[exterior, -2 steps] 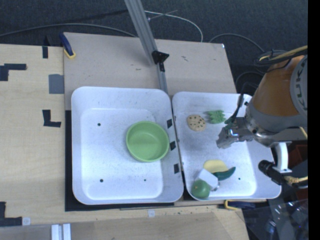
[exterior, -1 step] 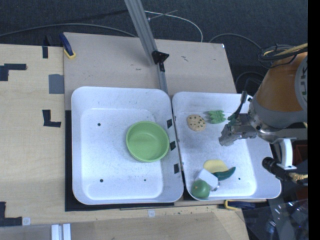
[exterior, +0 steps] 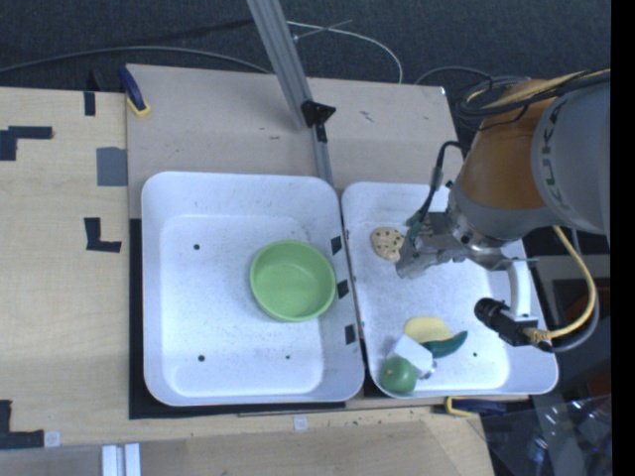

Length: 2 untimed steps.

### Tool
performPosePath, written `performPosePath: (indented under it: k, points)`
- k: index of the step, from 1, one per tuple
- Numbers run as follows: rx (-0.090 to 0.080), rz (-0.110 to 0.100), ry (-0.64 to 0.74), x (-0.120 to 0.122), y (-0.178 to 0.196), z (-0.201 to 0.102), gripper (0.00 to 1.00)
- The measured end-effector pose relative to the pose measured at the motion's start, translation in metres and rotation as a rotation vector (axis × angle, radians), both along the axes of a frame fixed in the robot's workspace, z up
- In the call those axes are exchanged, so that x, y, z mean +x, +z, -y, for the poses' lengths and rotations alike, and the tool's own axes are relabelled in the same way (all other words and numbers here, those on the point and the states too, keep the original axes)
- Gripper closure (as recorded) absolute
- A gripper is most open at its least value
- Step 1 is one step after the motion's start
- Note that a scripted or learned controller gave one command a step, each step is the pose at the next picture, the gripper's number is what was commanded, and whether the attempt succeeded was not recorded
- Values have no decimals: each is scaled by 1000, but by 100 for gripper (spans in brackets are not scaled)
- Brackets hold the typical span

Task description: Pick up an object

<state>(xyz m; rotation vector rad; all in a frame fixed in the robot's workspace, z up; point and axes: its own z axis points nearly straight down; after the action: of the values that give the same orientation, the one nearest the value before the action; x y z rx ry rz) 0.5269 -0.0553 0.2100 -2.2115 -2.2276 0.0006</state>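
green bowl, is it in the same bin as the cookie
No, the green bowl sits in the left bin, while the cookie lies in the right bin beside the gripper.

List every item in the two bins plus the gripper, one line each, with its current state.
green bowl: upright, alone in left bin.
cookie: flat in right bin, beside the gripper.
yellow piece: lying in right bin's near part.
green ball: at right bin's near edge, touching a white piece.
gripper: low over right bin, grasp unclear.

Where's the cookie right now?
The cookie lies in the right bin, near its upper left corner, just left of the end effector and well above the yellow, white and green pile.
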Motion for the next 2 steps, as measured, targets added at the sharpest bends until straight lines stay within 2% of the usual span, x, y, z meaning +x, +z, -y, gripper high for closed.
performPosePath:
  k: [1, 2]
  points:
    - [0, 1, 1, 25, -6, -54, 100]
    - [0, 2, -1, 55, -2, -91, 100]
